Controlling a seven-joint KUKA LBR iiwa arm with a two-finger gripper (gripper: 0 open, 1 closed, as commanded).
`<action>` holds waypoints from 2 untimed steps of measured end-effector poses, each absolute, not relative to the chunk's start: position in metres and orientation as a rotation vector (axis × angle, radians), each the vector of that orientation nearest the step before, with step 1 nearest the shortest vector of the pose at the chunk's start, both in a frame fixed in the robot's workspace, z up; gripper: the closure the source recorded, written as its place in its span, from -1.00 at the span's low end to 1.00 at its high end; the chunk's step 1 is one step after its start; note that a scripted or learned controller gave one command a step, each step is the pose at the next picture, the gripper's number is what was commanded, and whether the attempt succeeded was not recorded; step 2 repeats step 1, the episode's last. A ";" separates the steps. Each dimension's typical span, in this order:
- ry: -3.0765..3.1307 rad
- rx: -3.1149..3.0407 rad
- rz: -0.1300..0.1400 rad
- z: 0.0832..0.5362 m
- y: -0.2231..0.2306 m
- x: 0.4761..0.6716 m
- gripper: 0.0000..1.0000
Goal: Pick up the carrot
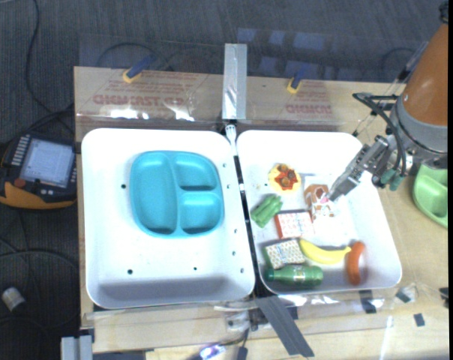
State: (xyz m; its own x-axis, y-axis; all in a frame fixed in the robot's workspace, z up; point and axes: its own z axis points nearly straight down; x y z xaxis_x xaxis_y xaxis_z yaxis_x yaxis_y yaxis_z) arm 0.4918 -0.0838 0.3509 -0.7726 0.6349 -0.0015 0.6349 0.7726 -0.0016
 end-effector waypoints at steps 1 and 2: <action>2.823 1.386 -0.004 0.192 -0.066 0.483 1.00; 2.823 1.386 -0.004 0.192 -0.066 0.483 1.00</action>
